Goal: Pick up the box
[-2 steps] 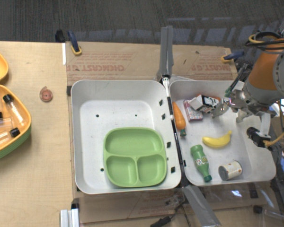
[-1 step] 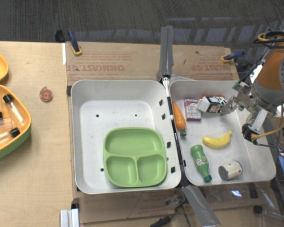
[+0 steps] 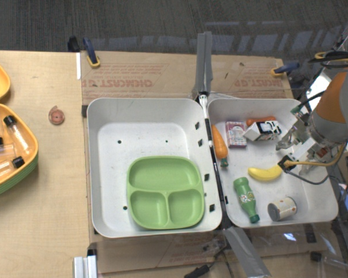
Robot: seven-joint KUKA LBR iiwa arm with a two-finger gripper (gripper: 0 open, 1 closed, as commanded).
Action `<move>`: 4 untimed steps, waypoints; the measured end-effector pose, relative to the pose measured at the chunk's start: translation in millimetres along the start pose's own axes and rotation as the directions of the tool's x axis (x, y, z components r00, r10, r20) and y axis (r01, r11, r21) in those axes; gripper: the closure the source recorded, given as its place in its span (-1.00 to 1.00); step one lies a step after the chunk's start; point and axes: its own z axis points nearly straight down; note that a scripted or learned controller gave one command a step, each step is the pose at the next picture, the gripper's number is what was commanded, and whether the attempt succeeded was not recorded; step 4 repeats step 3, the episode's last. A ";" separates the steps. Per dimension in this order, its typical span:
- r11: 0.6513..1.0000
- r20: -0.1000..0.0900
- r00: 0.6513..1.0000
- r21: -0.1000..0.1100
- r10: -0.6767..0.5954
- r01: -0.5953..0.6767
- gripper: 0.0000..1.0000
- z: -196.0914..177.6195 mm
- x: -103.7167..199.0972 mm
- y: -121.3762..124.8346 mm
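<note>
- Bins: the left bin [image 3: 104, 155] holds a green divided plate [image 3: 165, 191].
- The right bin [image 3: 319, 204] holds the box [image 3: 235, 134] at its far side, a carrot [image 3: 220, 144], banana [image 3: 265, 173], green bottle [image 3: 246, 198] and can [image 3: 282, 208].
- The claw [image 3: 291, 145] is hard to make out; I cannot tell its state.

Upside-down red lettering "CHEMCAST" on flat brown cardboard sheet [image 3: 140, 80] behind the white bins; "GP" fragment printed near its right end.

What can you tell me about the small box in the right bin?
The box is small, flat and rectangular, like printed cardboard, pink-red with a pale panel. It lies flat on the right bin's floor near the back wall, its long side running front to back. The carrot lies left of it, the carton right. No gripper touches it.
</note>
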 end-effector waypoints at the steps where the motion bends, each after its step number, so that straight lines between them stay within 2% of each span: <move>1: 0.950 0.003 0.950 -0.001 -0.311 0.311 -1.00 0.5 -9.3 -13.2; 2: 0.999 -0.003 0.999 0.000 -0.054 0.054 -1.00 0.0 -37.2 -24.4; 3: 0.948 -0.012 0.948 0.024 -0.318 0.319 -1.00 3.2 -37.6 -19.5; 4: 0.948 -0.012 0.948 0.024 -0.318 0.319 -1.00 3.2 -37.6 -19.5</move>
